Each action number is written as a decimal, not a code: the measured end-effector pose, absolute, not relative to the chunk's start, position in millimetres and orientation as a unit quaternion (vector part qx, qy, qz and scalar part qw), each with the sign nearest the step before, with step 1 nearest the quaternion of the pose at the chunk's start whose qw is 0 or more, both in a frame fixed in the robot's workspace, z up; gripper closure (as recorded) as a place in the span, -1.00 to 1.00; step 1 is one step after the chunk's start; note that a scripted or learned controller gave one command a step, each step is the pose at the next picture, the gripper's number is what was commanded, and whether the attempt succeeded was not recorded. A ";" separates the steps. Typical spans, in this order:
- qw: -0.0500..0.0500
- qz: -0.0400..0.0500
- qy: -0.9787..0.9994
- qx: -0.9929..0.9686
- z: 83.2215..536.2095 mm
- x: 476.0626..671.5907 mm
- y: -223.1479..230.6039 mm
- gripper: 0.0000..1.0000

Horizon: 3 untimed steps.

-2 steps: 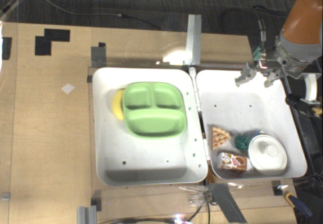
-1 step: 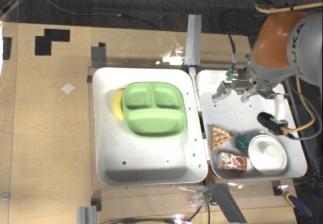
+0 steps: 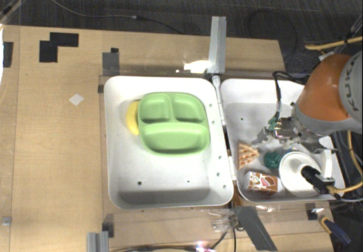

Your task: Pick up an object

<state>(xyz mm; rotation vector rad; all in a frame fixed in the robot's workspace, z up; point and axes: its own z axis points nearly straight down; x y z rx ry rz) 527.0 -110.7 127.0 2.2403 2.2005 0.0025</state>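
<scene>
Where the bench lies closest to the camera, two shallow white bins are seen side by side, the left bin (image 3: 122,188) and the right bin (image 3: 249,97). In the near part of the right bin, a small brown packet (image 3: 262,181) is laid close to the front wall. Just behind it, a tan wedge (image 3: 247,154) with a waffle pattern is set near the wall next to the left bin. A teal object (image 3: 273,159) is found just beside the wedge, on its right; it is partly hidden and its shape cannot be made out.

The gripper (image 3: 276,130) is held low over the middle of the right bin, just behind the teal object and the wedge, at the end of the arm (image 3: 326,95), which is extended in from the right. Nothing is seen to be gripped, and whether the gripper is open or closed cannot be told from this angle.

In the left bin, a green plate (image 3: 173,122) with three compartments is placed toward the far half. A yellow object (image 3: 131,117) is tucked at its left edge, partly covered by the plate. Farther back, a grey metal post (image 3: 218,46) is fixed where the two bins meet, and black marks (image 3: 57,45) are seen at the far left of the tan bench (image 3: 51,148).
</scene>
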 end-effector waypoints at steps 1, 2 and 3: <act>0.010 0.011 0.725 0.689 97.7 514.7 -137.4 -1.00; 0.003 0.002 0.733 0.680 106.9 520.6 -157.4 -1.00; 0.016 0.007 0.807 0.590 95.4 497.0 -117.0 -1.00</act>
